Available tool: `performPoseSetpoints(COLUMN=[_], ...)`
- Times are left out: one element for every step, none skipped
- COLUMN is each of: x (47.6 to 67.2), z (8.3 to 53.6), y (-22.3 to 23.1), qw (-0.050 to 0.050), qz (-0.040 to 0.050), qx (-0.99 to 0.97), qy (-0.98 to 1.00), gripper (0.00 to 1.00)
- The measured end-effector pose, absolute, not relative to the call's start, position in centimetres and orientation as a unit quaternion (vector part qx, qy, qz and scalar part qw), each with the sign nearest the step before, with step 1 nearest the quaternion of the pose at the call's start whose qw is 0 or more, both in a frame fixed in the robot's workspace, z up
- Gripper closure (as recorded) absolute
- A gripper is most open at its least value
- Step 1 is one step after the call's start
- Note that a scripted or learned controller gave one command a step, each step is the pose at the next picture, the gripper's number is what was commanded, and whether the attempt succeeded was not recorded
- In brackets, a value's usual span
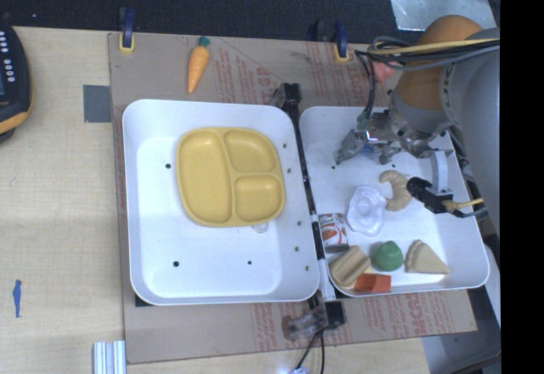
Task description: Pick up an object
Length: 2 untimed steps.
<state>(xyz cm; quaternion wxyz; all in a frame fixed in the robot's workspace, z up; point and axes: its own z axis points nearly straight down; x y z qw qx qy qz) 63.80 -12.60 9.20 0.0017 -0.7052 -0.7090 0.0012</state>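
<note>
Well, croissant (393, 188) just below gripper (350, 147), untouched.

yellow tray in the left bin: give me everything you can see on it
The yellow tray is a rounded-rectangle divided plate, looking like matte plastic, with three compartments: one long one on the view's left, two smaller ones on its right. It lies flat, right side up, slightly rotated, in the upper middle of the left bin. Its compartments hold nothing. Only the bin floor touches it; the gripper is apart, over the right bin.
</note>
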Motion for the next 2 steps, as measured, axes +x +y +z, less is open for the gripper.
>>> performPoseSetpoints(x=[65.4,58.9], z=[9.0,9.1], y=[-19.7,-15.9], qw=[0.011,0.004], qz=[0.0007,0.0023], qx=[-0.707,-0.706], qy=[-0.707,-0.708], gripper=[0.00,0.00])
